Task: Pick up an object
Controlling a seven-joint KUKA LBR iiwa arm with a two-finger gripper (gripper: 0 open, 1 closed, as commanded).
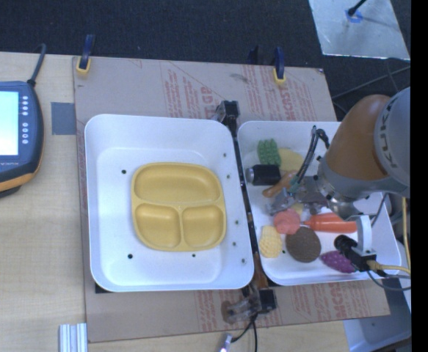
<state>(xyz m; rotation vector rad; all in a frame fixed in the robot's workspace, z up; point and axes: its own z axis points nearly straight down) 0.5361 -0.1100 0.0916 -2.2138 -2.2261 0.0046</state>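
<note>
Two white bins side by side on surface (45,255). Left bin (103,196) carries only yellow divided tray (178,204). Right bin (272,273) crowded: green piece (269,151), black block (263,174), pink piece (287,221), orange carrot (329,224), brown round (302,245), yellow corn (270,241), purple piece (338,261). Tool (305,195) low among them; grip state cannot tell, wrist hides it. Walls close, little lateral room; clearest exit likely straight up.
</note>
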